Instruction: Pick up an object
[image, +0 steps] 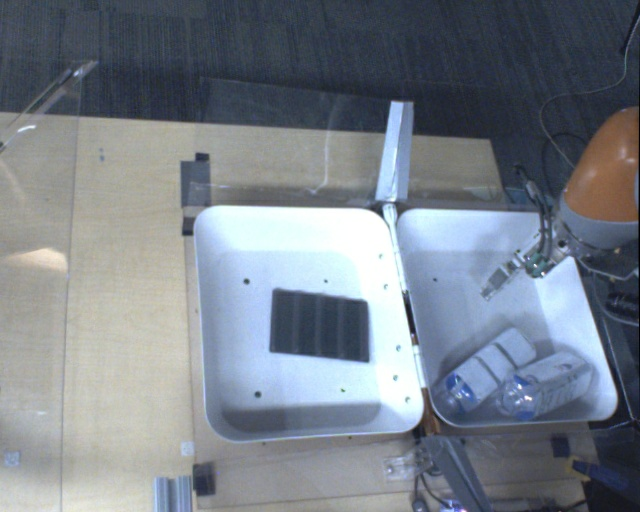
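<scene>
Camera view: arm over the right bin, claw above its upper half, bottles at the near edge.

The claw (505, 275) hangs over the right bin (445, 250), nothing visible between its prongs; whether they are spread or closed cannot be told. Two clear plastic bottles (515, 378) with blue caps lie side by side, touching, in that bin's lower part, apart from the claw. The left bin (225, 260) holds a dark ribbed pad (320, 325) near its middle. Both bins sit on the wooden counter (110, 300).
</scene>
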